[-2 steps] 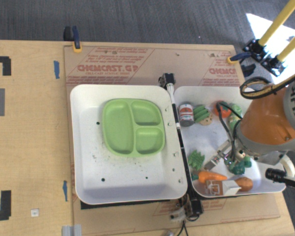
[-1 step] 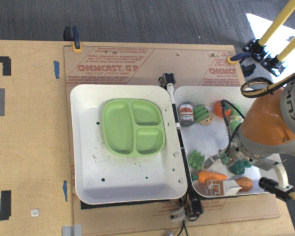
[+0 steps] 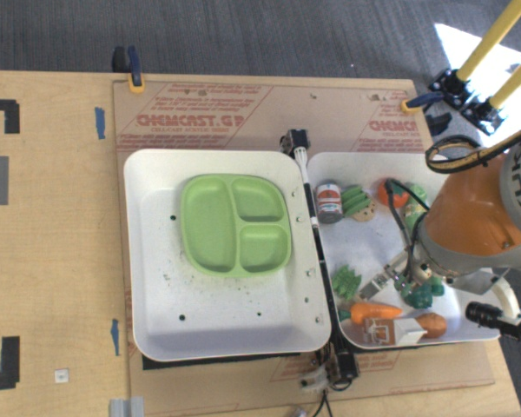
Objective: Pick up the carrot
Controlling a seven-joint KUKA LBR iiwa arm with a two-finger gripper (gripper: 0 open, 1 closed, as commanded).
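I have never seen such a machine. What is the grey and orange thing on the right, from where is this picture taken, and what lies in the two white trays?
The grey and orange thing is a robot arm. It reaches in from the right, and its gripper is low over the right bin. One fixed camera above the bench looks down at a slant. The left bin holds a green divided plate. The right bin holds small toy foods: a carrot near the front edge, a small can, green leafy pieces and a few others. Whether the gripper holds anything I cannot tell; the carrot lies in the bin.
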